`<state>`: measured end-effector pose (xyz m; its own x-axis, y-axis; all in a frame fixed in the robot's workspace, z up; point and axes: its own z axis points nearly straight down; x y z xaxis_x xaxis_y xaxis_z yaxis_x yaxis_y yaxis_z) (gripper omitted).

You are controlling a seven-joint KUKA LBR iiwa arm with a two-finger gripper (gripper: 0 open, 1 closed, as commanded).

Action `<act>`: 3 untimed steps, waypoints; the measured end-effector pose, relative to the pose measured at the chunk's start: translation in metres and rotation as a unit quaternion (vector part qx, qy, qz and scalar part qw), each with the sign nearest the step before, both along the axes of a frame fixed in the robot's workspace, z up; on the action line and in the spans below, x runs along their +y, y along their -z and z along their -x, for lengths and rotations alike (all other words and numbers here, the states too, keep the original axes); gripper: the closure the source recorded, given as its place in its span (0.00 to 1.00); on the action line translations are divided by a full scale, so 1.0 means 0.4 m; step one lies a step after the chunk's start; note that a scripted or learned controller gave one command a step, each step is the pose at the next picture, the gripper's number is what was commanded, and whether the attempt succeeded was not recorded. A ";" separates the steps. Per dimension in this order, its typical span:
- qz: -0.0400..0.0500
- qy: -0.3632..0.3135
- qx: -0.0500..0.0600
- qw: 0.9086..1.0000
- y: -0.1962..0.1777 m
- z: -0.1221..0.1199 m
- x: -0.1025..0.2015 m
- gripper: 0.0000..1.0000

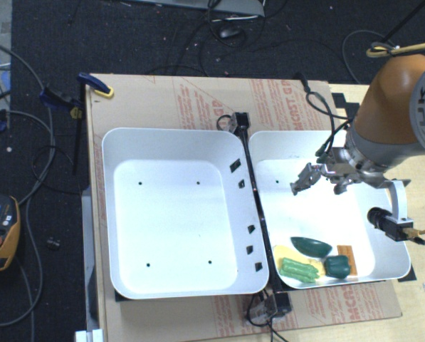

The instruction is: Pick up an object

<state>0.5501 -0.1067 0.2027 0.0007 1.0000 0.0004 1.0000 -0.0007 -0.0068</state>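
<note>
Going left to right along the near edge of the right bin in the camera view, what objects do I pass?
Light green ridged piece → dark green rounded object → teal block → orange-brown block.

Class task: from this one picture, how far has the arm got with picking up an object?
Done: the tool is over the right bin. In hand: nothing shows between its fingers. Left: the objects, a dark green piece, a light green one and a green block, lie at the bin's near edge, away from the tool.
</note>
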 end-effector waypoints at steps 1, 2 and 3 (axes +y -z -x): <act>0.000 0.000 -0.003 1.000 -0.008 -0.004 0.000 0.00; 0.000 0.000 -0.001 1.000 0.148 -0.009 -0.005 0.00; 0.000 0.000 -0.001 1.000 0.280 -0.006 -0.004 0.00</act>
<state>0.5525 -0.1083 0.0909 -0.0002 1.0000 0.0006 1.0000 0.0002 -0.0043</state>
